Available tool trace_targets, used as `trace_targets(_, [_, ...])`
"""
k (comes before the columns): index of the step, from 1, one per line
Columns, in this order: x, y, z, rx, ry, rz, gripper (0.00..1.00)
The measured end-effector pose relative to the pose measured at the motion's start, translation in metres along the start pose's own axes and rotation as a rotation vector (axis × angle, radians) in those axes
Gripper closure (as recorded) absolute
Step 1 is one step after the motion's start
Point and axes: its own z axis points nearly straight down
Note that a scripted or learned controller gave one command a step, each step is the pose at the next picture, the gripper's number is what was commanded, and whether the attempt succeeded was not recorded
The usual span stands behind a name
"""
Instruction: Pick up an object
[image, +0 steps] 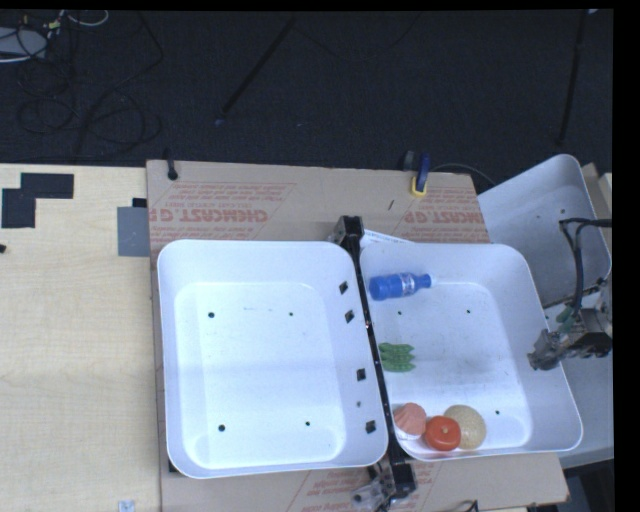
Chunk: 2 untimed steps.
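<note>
Bottle (399, 286), blue with a white cap end, lies on its side near the far left corner of the right bin (520, 275), its length running roughly across the bin and its cap end pointing right. Nearer the middle of that bin's left wall sits a small green item (396, 357) (shape hard to make out, perhaps a leafy or pod-like toy). In the near corner three round pieces cluster together: a pink one (409, 418) on the left, a red one (442, 433) just beside it, and a pale tan one (466, 425) touching the red one on its right. The left bin (180, 300) shows its white floor with a few small dark dots. Both bins rest on brown cardboard (250, 205) printed with red lettering, laid over the pale wooden bench (70, 350). The jaws (560, 345) hang over the right rim of the right bin, well apart from the bottle and from every other piece; whether they are spread or closed I cannot tell, since they appear only as a small dark tangle with cables.
</note>
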Motion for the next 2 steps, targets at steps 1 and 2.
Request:
trace_targets(1, [-0.001, 0.014, -0.104, -0.021, -0.009, -0.003, 1.00])
trace_targets(2, [0.001, 0.000, 0.006, -0.001, -0.001, 0.000, 1.00])
